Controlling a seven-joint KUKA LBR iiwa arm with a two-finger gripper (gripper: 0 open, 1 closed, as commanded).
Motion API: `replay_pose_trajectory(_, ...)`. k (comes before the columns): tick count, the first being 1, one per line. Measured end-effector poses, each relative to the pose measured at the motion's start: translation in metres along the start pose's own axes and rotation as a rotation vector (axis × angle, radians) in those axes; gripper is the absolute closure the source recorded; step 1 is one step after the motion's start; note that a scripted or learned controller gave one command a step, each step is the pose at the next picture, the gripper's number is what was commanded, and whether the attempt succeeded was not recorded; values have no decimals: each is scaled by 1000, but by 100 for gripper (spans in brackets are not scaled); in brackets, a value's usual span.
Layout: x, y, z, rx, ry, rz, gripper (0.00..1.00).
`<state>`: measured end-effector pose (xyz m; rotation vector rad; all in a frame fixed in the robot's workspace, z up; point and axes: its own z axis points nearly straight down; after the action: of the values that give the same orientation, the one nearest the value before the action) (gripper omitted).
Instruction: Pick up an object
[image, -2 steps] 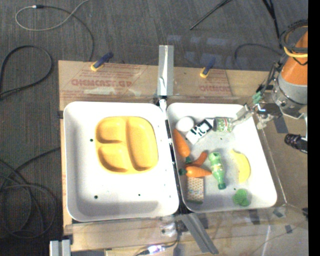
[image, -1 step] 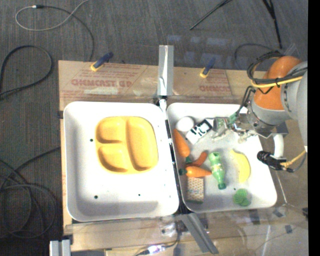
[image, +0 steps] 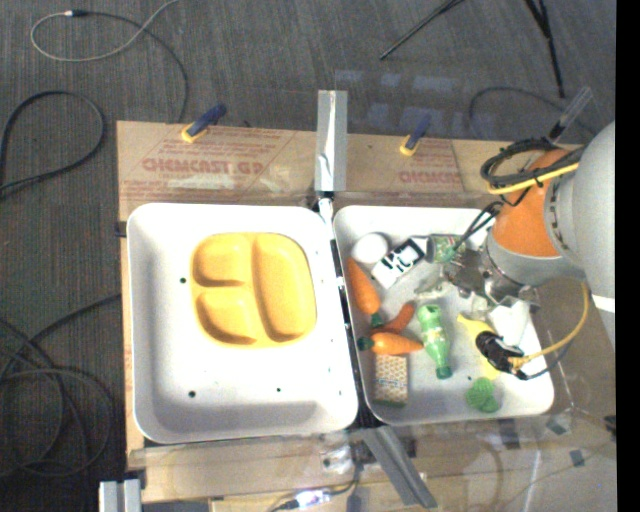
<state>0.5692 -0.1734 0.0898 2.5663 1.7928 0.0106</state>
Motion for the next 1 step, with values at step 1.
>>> replay_pose_trajectory(1,-24,-11,-1,-1,4,62,0)
